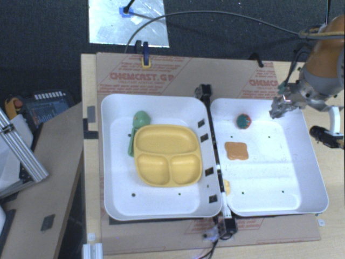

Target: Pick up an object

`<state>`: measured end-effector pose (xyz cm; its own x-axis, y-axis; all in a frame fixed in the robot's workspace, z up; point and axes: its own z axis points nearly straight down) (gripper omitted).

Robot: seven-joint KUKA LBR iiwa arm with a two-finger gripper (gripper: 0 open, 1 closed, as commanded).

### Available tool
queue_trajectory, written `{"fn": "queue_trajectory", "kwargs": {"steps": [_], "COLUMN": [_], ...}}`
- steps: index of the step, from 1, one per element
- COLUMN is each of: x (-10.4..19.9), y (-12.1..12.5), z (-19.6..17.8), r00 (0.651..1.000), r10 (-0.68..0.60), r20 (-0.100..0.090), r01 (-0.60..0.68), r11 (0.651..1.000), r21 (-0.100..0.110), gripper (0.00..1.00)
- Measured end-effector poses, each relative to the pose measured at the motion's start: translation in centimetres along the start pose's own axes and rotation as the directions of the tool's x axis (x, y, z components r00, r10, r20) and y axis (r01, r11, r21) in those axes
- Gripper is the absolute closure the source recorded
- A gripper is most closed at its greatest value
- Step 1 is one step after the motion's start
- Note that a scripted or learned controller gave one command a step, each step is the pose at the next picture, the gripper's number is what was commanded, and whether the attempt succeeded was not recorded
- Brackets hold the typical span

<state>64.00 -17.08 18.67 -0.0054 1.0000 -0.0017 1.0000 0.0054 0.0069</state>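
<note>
The right bin (302, 166) holds a small green and red ball (243, 121) near its back left and a flat orange toast-shaped piece (236, 150) just in front of it. My gripper (277, 110) hangs over the back right corner of that bin, to the right of the ball and apart from it. Nothing shows between its fingers. In the left bin (116, 144) lies a yellow divided plate (167, 155), with a green toy (138, 124) partly tucked under its back left edge.
A small yellow piece (226, 186) sits at the right bin's left wall near the centre divider (211, 144). A black cable arcs over the back of the bench. Clutter and a metal rail stand off the bench at the left.
</note>
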Motion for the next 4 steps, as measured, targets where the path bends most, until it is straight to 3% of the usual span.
{"fn": "queue_trajectory", "kwargs": {"steps": [1, 3, 4], "x": [-0.6, 10.9, 16.7], "y": [-0.1, 0.1, -0.6], "z": [-4.6, -3.2, -4.4], "r00": [1.0, 1.0, 1.0], "r10": [0.001, -0.004, -0.004], "r20": [0.0, -0.003, -0.003], "r01": [-0.001, 0.004, 0.004], "r11": [1.0, 1.0, 1.0], "r21": [0.0, 0.005, 0.005], "gripper": [1.0, 1.0, 1.0]}}
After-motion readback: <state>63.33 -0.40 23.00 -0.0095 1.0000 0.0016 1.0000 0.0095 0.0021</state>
